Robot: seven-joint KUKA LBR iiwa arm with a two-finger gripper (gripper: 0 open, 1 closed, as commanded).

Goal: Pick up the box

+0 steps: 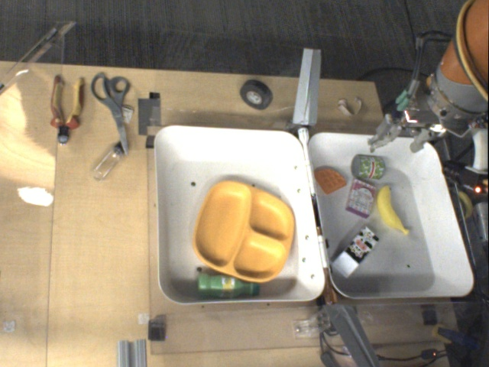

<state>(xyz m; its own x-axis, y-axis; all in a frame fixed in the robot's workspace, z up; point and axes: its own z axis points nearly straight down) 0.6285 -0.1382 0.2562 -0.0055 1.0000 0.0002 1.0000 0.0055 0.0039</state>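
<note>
Lying flat: box (360, 197), right bin (451, 277), between orange piece (331, 180) and banana (391, 211)
Gripper (398, 134): fingers spread, empty, above bin's far rim
Risk: crowded neighbours; descent likely catching can (367, 167) or banana instead

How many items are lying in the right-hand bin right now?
5: an orange piece at the upper left, a green can beside it, a purple box below, a banana to its right, and a black-and-white carton nearest the front.

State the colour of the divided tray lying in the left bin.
Yellow-orange all over; the divided tray shows plainly in the camera view, lying in the left bin.
</note>
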